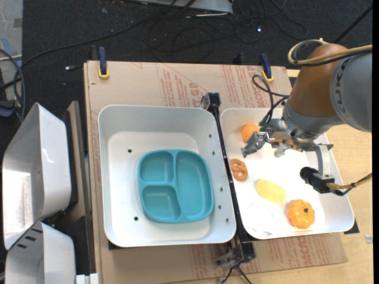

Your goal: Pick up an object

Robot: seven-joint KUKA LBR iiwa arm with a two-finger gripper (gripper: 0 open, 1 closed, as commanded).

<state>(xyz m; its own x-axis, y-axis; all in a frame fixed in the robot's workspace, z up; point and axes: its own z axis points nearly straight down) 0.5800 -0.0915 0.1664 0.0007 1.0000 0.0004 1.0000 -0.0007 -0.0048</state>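
**Claw poised over the right bin, nothing held yet**

The claw hangs spread wide and bare above the right bin, just beside an orange ball. A pretzel, a yellow piece and a small pumpkin lie nearer the front. This looks like the approach step; next it likely must centre on one item, descend and close.

Orange ball half hidden behind arm.

Two white bins on cardboard-covered bench
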